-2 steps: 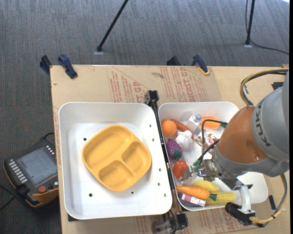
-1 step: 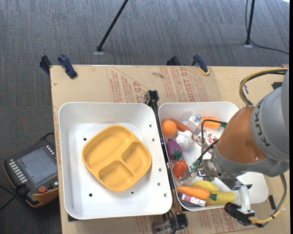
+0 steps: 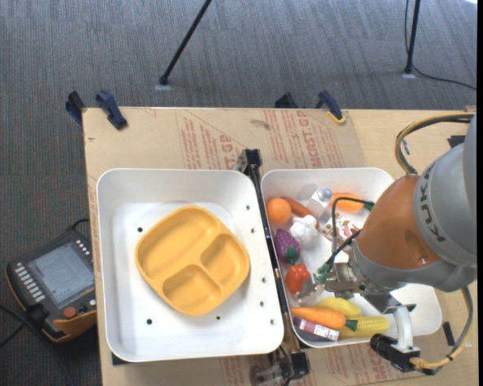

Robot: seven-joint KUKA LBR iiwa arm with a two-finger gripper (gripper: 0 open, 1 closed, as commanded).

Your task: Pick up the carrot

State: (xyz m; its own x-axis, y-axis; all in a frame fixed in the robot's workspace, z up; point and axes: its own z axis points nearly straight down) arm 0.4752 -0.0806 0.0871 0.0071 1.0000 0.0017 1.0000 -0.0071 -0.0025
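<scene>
We've got the gripper (image 3: 332, 278) low in the right bin (image 3: 370, 175), hardware sits approx over the middle of the clutter; fingers are buried under the wrist and wiring so we can't tell if they're spread or closed, nothing visibly between them. Key relation: the carrot (image 3: 326, 317) lies just below the gripper in the camera view, i.e. toward the bin's near wall, close but apart afaict. Its long axis runs roughly left-right with a slight tilt, so we'd judge the jaws need to straddle it across the short way, coming down a bit nearer the front edge. Crowding is the risk imo: red pepper (image 3: 297, 277) just beside the gripper on its left, yellow corn (image 3: 369, 325) right next to the carrot, a small pink-ended stick (image 3: 318, 329) touching or nearly touching its lower side. Further out in the same bin: purple grapes (image 3: 286, 244), an orange (image 3: 278, 211), white items and another orange piece near the far wall. Left bin (image 3: 113, 215) holds just the yellow divided plate (image 3: 192, 259), compartments bare.
</scene>
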